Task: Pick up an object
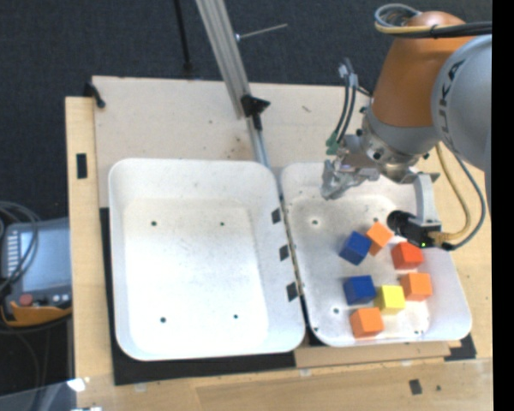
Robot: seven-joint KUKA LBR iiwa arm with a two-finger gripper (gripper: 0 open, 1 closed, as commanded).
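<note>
Several small blocks lie in the right bin (319,315): two blue blocks (355,247) (359,288), a yellow block (391,298), and orange ones (379,235) (408,254) (417,285) (367,321). My gripper (334,185) hangs over the bin's far left part, above and to the left of the cluster, apart from every block. Nothing shows between its fingers.
The left bin (128,229) sits beside the right one, with black clips along the shared edge. A slanted aluminium post (227,50) rises behind the bins. Cables and a pendant device (34,272) lie off the bench at the left.
</note>
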